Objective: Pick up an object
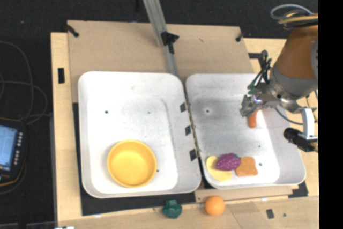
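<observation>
Seemingly mid-task, the pincer point(252, 111) hung over the right bin point(225, 88), near its right edge, with a small orange piece point(252, 120) just under it; whether it gripped, I couldn't tell. Lifting remained undone.

We see the gripper point(251, 110) over the right bin point(225, 94), a small orange piece point(252, 120) just below it. Further below lie a purple object point(228, 161) and an orange object point(247, 167). Far left sits a yellow bowl point(132, 163).
</observation>
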`<state>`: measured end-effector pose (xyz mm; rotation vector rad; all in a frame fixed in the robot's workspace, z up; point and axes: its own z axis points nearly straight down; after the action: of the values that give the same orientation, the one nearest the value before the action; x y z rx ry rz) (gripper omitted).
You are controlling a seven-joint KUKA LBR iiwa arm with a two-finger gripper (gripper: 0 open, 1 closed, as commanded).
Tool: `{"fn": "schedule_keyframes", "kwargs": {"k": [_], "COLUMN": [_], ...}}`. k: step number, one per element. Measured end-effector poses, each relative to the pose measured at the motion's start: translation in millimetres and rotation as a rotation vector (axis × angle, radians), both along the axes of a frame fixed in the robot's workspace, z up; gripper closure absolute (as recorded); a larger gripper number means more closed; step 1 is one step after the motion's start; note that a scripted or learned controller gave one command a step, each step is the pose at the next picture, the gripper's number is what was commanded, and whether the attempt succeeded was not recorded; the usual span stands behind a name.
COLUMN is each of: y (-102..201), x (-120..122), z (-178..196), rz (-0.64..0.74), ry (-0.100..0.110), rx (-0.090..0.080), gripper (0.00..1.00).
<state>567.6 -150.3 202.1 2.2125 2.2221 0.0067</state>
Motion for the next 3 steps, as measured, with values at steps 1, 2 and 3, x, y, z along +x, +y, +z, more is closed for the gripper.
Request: {"fn": "schedule_keyframes", "kwargs": {"k": [1, 2, 3], "y": [-0.8, 56.6, 101.8], "x": [1.4, 24.8, 51.5], "z": [16.5, 15.0, 19.3], "rz": [0.001, 0.004, 0.003], "ry": [0.003, 0.005, 0.004], "rx": [0.001, 0.002, 0.002], "gripper": [1.00, 1.00, 1.00]}}
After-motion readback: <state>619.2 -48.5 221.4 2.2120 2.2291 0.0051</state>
